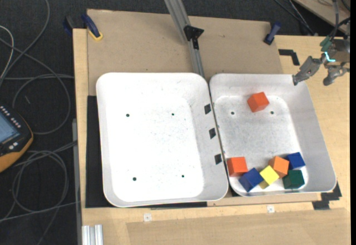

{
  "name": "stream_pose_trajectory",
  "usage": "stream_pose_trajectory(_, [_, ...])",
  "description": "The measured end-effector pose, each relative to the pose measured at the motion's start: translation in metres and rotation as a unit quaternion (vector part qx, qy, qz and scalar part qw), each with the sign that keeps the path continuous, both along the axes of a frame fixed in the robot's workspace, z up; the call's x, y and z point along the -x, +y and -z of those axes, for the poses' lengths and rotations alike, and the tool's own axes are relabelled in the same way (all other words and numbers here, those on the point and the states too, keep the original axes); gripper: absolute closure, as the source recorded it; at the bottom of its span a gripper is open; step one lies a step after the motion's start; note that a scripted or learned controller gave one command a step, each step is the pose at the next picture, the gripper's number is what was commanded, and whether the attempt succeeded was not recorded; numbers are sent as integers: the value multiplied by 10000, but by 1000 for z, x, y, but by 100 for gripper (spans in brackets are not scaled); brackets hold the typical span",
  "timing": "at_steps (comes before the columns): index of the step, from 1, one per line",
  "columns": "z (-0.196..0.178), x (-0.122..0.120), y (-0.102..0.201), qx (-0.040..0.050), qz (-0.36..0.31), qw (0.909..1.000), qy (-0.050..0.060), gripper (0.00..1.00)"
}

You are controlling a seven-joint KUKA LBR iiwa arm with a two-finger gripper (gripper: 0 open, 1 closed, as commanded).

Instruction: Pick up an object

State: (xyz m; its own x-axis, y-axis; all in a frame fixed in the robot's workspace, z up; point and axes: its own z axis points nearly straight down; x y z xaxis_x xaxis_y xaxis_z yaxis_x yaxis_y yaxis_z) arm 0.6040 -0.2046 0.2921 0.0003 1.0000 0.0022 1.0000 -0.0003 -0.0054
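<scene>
Candidate object: lone orange cube (pixel 257 101), resting flat in the right bin (pixel 311 127), down and to the left of the pincer (pixel 317 70), apart from it; nothing touching the cube. Further candidates: a cluster at the near end of the same bin, well below the pincer; orange block (pixel 237 165), blue block (pixel 250 179), yellow block (pixel 269 175), second orange block (pixel 281 165), second blue block (pixel 295 160), dark green block (pixel 293 179); packed close, several touching.

Left bin (pixel 111 127): far to the left of the pincer, across the divider; only small dark dots on its floor.

Pincer: poised at the bin's upper right corner, just outside the rim; fingers spread apart; nothing between them.

Progress, judged: no grasp made; no object lifted; whole task outstanding. Remaining: travel over a chosen block, descend, close, raise. Lone orange cube judged the easier target, being nearest and free on all sides; clustered blocks likely to obstruct finger entry.
</scene>
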Motion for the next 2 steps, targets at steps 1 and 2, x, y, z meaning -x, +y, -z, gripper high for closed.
stream_pose_trajectory(1, [-3, -1, 0, 9, -9, 10000, -22, 0])
stream_pose_trajectory(2, [60, 1, -1, 0, -1, 10000, 8, 0])
